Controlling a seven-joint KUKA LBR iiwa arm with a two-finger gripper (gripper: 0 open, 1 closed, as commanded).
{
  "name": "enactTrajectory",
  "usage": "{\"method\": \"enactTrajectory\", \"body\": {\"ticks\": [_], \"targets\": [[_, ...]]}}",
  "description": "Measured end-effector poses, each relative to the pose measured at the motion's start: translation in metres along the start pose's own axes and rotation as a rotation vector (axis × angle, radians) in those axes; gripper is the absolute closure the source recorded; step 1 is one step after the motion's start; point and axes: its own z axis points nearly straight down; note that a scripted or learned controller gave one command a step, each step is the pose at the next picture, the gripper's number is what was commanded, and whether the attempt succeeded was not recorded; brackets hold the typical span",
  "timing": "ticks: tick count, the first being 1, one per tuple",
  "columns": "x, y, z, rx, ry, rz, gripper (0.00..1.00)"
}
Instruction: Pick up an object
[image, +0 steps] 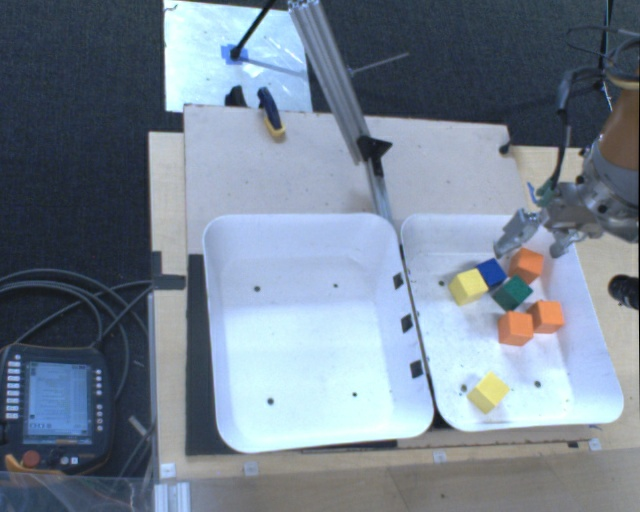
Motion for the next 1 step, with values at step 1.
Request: {"method": "enactTrajectory", "body": {"ticks": [1], "targets": [[-0.0001, 0.0000, -0.0001, 0.000, 0.000, 0.001, 0.00]]}}
